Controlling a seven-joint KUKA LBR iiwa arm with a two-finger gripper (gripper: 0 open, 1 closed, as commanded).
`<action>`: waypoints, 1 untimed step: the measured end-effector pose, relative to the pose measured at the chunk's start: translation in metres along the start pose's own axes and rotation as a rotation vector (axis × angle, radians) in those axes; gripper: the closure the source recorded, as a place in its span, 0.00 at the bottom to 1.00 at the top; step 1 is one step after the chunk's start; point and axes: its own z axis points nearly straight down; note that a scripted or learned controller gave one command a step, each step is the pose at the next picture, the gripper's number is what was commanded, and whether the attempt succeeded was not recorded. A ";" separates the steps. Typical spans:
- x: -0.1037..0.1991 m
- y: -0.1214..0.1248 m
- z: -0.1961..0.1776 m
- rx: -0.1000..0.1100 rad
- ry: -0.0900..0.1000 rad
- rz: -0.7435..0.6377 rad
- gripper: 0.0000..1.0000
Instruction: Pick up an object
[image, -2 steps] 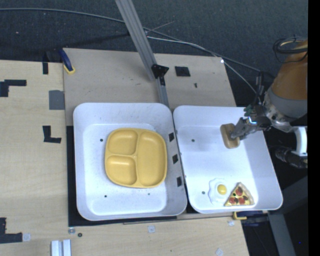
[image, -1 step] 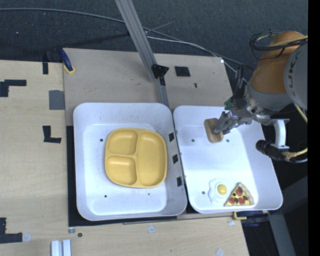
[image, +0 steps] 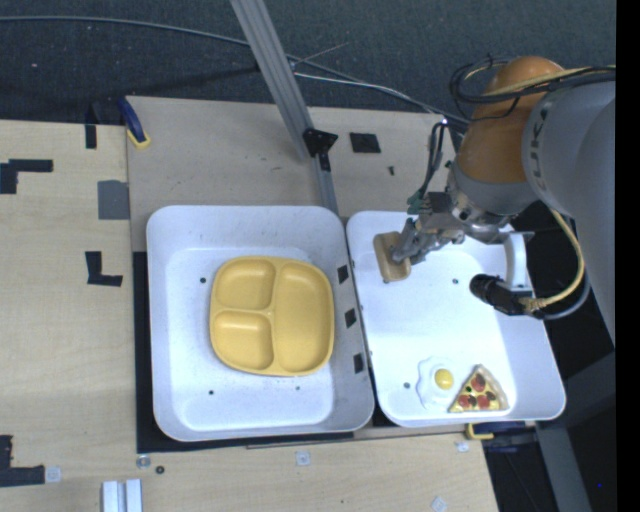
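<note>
A tan, bread-like piece (image: 388, 262) sits in the right bin (image: 520, 340) near its far left corner. My gripper (image: 408, 243) is low over that piece, its tip overlapping the piece's upper right edge. Whether the piece is gripped cannot be made out. A toy fried egg (image: 437, 381) and a toy pizza slice (image: 480, 392) lie side by side at the right bin's near edge, well away from the gripper.
The left bin (image: 180, 400) holds a yellow divided plate (image: 271, 315) in its middle. A grey metal post (image: 285, 80) slants down to the bins' far edge. A black cable fitting (image: 492, 290) on the arm hangs over the right bin.
</note>
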 end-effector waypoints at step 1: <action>0.048 0.021 -0.013 -0.002 0.001 -0.001 1.00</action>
